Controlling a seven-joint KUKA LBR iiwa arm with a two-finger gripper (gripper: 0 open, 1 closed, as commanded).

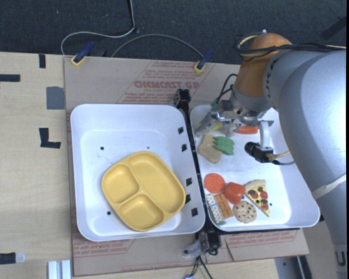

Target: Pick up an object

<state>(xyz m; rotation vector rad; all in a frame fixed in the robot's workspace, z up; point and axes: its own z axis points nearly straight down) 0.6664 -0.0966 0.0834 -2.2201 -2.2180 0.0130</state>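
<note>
Bench (23, 156) space is taken by two white bins; the left bin (87, 127) carries a yellow divided plate (142, 189). In the right bin (291, 205), toy food is clustered at six o'clock, while the jaws (218, 124) are poised at twelve o'clock above a green piece (224, 144) and tan piece (209, 149); their spread cannot be judged. A centred, vertical descent onto one piece is advised.

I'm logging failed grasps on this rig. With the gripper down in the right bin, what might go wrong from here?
1. The gripper sits over a tan piece and a green piece lying against each other, so it may nudge both and lift neither.
2. They lie near the wall between the bins, which the fingers might strike.
3. The pizza slice, cookie and red pieces crowd together, making a clean single pick there unlikely.
</note>
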